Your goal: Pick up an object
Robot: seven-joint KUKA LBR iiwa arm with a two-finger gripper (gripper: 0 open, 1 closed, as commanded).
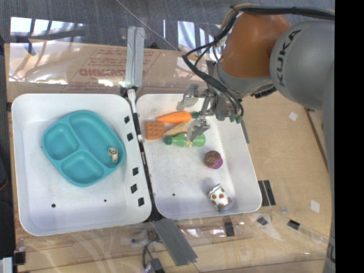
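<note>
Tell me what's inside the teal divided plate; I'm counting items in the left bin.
A single small, pale object sits on the teal plate, at its right side. Anything beneath the plate is covered.

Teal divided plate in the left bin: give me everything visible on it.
The teal divided plate looks like matte plastic, rounded-rectangular, with three recessed compartments: two toward the far end and one larger at the near end. It lies flat and upright on the floor of the left bin, turned at an angle to the bin's walls and apart from them. A small pale object rests on its right rim; too small to identify. Nothing else touches it.
</note>
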